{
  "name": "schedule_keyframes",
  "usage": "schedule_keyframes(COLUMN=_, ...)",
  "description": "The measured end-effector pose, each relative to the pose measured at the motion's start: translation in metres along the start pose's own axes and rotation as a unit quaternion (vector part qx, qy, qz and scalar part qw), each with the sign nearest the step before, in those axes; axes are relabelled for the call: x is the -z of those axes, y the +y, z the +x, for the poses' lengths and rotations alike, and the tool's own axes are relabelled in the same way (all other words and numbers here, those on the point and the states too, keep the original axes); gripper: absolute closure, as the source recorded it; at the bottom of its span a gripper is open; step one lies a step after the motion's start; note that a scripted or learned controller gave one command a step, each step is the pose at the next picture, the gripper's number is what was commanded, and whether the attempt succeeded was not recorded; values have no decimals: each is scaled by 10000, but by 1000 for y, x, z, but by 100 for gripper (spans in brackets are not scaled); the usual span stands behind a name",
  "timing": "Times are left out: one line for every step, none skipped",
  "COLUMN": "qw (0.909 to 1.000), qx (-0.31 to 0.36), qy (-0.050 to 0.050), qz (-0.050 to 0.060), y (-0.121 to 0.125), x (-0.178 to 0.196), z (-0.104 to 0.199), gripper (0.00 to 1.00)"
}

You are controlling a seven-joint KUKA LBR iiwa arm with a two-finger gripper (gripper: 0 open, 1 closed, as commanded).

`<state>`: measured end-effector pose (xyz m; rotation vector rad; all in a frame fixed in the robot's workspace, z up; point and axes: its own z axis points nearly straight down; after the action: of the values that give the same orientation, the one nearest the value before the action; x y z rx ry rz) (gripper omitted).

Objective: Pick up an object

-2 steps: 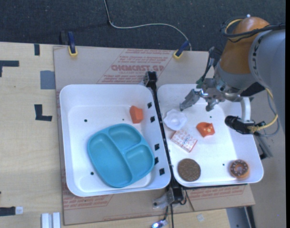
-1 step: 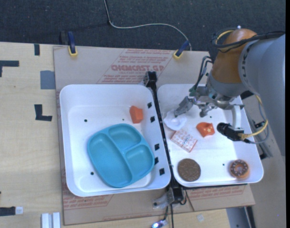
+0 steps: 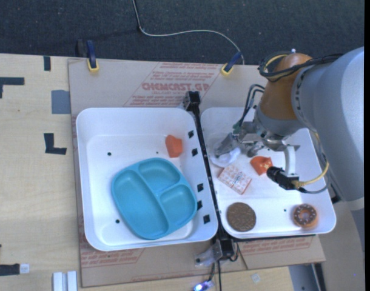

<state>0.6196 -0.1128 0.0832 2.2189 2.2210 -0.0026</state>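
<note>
Currently pincer (image 3: 228, 150) low in right bin (image 3: 318, 226), grip state unclear; orange piece (image 3: 261, 163) just beside.

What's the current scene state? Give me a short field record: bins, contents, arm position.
left bin: blue divided plate; small orange piece near its right wall
right bin: patterned square packet, brown round cookie, sprinkled doughnut, orange item, pale crumpled item
arm: reaches in from the right, over the right bin
gripper: low over the pale crumpled item, near the bin's left side
grasp: cannot tell from this view
</note>
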Motion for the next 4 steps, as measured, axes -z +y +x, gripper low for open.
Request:
schedule_keyframes(qw=10000, qx=10, qy=6, qz=-29, y=2, x=14, z=1, gripper=100)
schedule_keyframes(qw=10000, qx=-1, qy=9, qz=-12, y=-3, x=65, z=-6, gripper=100)
schedule_keyframes(qw=10000, qx=4, qy=8, qz=-20, y=7, x=115, z=-10, gripper=100)
schedule_keyframes(qw=10000, qx=0, qy=8, qz=-16, y=0, x=164, z=-17, gripper=100)
